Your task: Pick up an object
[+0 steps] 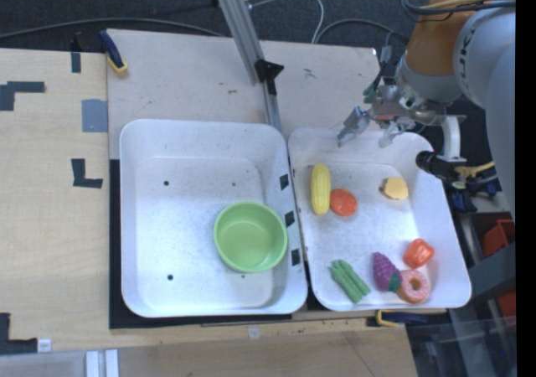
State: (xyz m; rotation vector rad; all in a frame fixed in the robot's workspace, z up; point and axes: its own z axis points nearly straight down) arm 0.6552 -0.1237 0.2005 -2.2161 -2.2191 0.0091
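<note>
White plastic forms both shallow bins on the bench. The left bin (pixel 142 199) holds a green bowl (pixel 249 237) near its front right corner. The right bin (pixel 444 224) holds the toy food: a yellow corn cob (pixel 320 188) lies lengthwise near the bin's left side, with an orange-red tomato (pixel 343 203) touching its right flank. A small yellow piece (pixel 395 189), perhaps a lemon, sits apart toward the right wall. Along the front edge lie a green vegetable (pixel 349 280), a purple bunch of grapes (pixel 384 270), a pink-frosted doughnut (pixel 414 286) and a red pepper (pixel 418 253), the last three clustered close together.

The gripper (pixel 372 129) hovers over the back rim of the right bin, its two fingers spread apart with nothing between them, well clear of every toy.
</note>
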